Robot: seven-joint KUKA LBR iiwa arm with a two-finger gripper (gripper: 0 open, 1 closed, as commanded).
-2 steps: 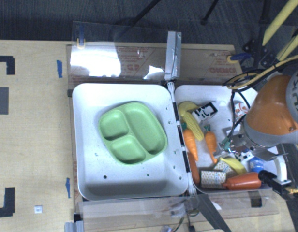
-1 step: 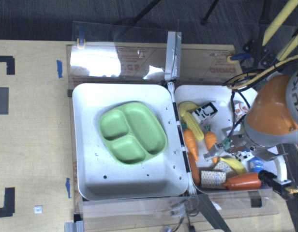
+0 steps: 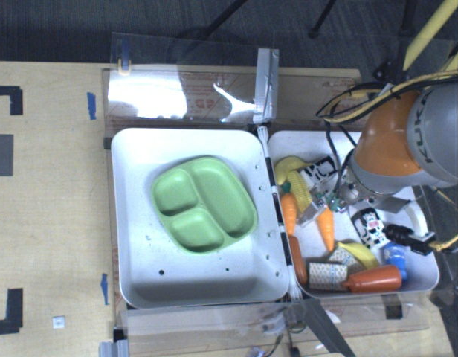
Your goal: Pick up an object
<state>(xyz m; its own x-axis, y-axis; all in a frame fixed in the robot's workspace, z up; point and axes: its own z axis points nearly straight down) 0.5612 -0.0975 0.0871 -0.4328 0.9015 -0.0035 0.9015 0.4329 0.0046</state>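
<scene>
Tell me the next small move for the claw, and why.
Probably lower the claw a little and close it on the small carrot just beneath it. The arm hangs over the right bin, where toy foods lie crowded, and this carrot has white floor around it, so neighbours interfere less.

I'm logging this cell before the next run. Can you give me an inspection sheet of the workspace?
Surface: wooden bench bearing two white bins, left bin and right bin, side by side.
Job's things: right bin holds toy food, including carrots, corn, a banana and a red sausage.
Clutter: green divided plate in left bin.
Grippers: gripper low over the right bin's toys.
Cables: black and yellow cables along the arm.
Surroundings: clear panel behind bins; blue tape marks.
</scene>
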